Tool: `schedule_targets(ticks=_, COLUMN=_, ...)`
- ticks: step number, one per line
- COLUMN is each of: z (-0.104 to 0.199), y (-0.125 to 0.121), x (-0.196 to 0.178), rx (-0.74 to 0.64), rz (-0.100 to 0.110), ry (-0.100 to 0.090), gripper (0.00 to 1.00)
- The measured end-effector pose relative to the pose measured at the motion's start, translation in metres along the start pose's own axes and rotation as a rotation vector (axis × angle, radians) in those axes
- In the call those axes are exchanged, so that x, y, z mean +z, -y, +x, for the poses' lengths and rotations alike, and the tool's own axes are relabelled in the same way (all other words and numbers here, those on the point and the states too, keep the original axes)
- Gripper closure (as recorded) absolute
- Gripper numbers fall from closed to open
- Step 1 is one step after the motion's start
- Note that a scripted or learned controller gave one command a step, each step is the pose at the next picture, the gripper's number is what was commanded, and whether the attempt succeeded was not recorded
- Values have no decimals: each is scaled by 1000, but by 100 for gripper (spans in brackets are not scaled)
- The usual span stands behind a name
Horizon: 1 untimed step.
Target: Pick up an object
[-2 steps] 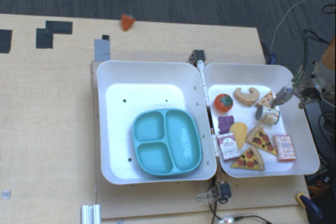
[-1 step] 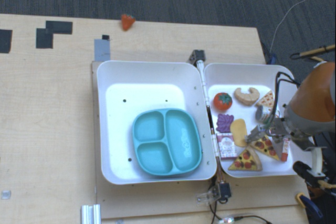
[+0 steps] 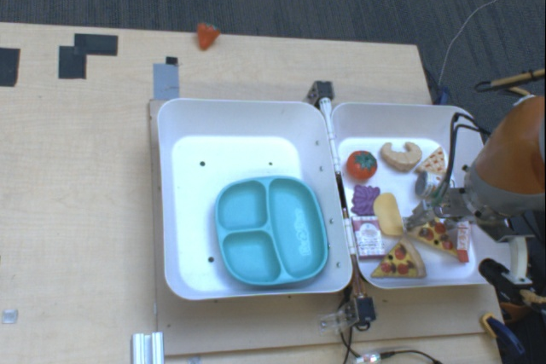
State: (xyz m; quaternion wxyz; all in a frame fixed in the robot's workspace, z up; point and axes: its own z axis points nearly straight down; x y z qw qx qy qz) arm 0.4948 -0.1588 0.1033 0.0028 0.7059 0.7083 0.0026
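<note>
A: Two white bins on the table [image 3: 77, 209], side by side. Nearest the camera in the right bin [image 3: 388, 122]: a pizza slice [image 3: 399, 262], then a small red-and-white carton [image 3: 368, 236] to its left against the divider.

B: And the gripper [image 3: 429, 210]?

A: It sits low over the right bin's right half, just above a second pizza slice [image 3: 438, 238] and a red-and-white packet [image 3: 463, 239]. Whether the fingers are spread or closed I cannot tell; the metal parts blur together there.

B: Likely target?

A: Judging by position, the second pizza slice. It looks like moulded toy food: light, rigid, smooth, probably a bit slippery. It lies flat, so I would pinch across its narrow width near the crust edge, not the tip.

B: Further back?

A: A yellow oblong piece [image 3: 389, 213] and purple grapes [image 3: 365, 199] mid-bin, then a red tomato [image 3: 362, 164], a tan curved pastry [image 3: 400, 155] and a pale wedge [image 3: 434, 161] near the far wall.

B: Left bin?

A: The left bin [image 3: 192, 125] holds one blue divided plate [image 3: 271, 229], three compartments, nothing in them. Beyond the bins, a small orange-red object [image 3: 207, 35] lies at the table's far edge.
</note>
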Motion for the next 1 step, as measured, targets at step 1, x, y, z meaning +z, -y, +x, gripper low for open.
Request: schedule_targets(ticks=1, z=76, y=-33, x=-81, rx=-2, rz=4, ry=-2, gripper=100)
